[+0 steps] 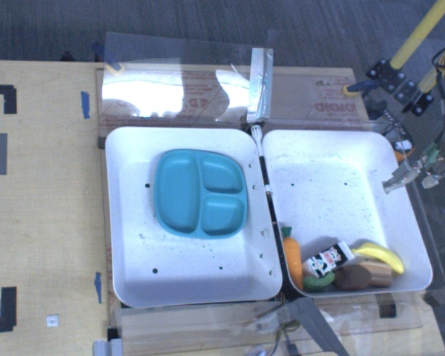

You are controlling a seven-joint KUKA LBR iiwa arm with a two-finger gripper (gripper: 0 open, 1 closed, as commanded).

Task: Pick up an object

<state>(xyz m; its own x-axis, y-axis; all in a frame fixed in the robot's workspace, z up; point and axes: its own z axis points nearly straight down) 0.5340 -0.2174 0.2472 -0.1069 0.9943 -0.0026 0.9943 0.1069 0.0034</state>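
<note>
The gripper (409, 170) sits at the right bin's (334, 169) 3 o'clock rim; its state cannot be told. The carrot (292, 259), carton (327, 259) and banana (380, 256) crowd the 6 o'clock wall. The left bin (126, 221) holds a blue tray (201, 193).

Left white bin (126, 199) holds a teal divided plate (201, 193), lying flat just up from centre. Clear plastic sheet (182, 87) stands behind the bins at 12 o'clock, with a metal strip (260, 84) at its right end. Blue tape marks (84, 104) sit on the wooden bench (44, 199) at 9 o'clock.
</note>
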